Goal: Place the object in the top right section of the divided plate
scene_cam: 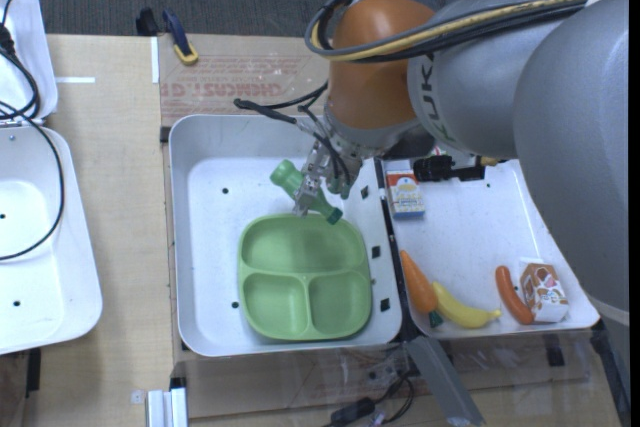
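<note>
A light green divided plate (304, 325) lies in the left bin (205, 245), toward its front. It has one wide section at the back and two smaller ones at the front. My gripper (316, 187) hangs just behind the plate's back rim, under the orange wrist band. A small green object (286, 178) with a darker teal end (331, 213) sits slanted between the fingers. The gripper is shut on it, just above the plate's back edge. The fingers hide the object's middle.
The right bin (470, 215) holds a small red and white box (406, 194), a carrot (418, 282), a banana (466, 308), a sausage (513, 295) and a small carton (545, 290). The arm covers the upper right. White equipment with a black cable (30, 165) stands at the left.
</note>
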Motion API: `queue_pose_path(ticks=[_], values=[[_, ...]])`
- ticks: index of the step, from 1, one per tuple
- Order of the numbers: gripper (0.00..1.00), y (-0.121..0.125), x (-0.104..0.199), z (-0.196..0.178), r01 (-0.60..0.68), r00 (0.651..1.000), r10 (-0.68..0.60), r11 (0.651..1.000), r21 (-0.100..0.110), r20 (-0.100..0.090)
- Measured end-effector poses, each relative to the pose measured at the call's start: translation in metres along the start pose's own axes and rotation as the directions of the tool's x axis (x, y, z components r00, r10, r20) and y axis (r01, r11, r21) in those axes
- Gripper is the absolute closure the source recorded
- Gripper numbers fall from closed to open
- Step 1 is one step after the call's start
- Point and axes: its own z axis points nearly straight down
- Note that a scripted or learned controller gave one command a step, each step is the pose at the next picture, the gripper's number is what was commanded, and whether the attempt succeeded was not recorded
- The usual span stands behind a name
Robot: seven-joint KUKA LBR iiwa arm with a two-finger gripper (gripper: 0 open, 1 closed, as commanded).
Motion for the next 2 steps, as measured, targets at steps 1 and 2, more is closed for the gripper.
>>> queue_pose_path(ticks=[1, 2], values=[[1.0, -0.124, -0.001, -0.043, -0.158, 0.987, 0.158, 0.987, 0.0, 0.001], [1.0, -0.082, 0.052, -0.081, -0.151, 0.989, 0.151, 0.989, -0.001, 0.001]])
